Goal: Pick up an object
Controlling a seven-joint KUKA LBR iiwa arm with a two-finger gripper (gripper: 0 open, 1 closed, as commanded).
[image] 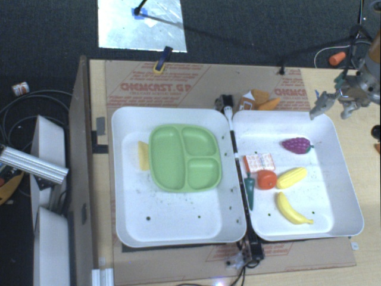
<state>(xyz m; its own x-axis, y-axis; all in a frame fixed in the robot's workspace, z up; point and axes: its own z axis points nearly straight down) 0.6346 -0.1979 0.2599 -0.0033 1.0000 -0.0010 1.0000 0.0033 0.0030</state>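
Two shallow white bins sit side by side on the bench. The left bin point(128, 219) holds a green sectioned plate point(183, 158) near its centre, three compartments showing, with a pale yellow piece point(143, 155) just beside it at 9 o'clock.

The right bin point(342, 216) carries the toy food. A purple grape bunch point(296, 145) lies toward 12 o'clock, knobbly and dark. Below it, at the bin's 9 o'clock side, a red-and-white patterned packet point(259, 161) touches a round red tomato point(266, 179); a dark green pepper point(249, 193) lies along the left wall at 8 o'clock. A short yellow corn-like piece point(292, 177) rests just right of the tomato, and a curved banana point(292, 210) sits at 6 o'clock.

The gripper point(334, 106) hangs over the right bin's far corner at 1 o'clock — fingers spread apart, nothing between them
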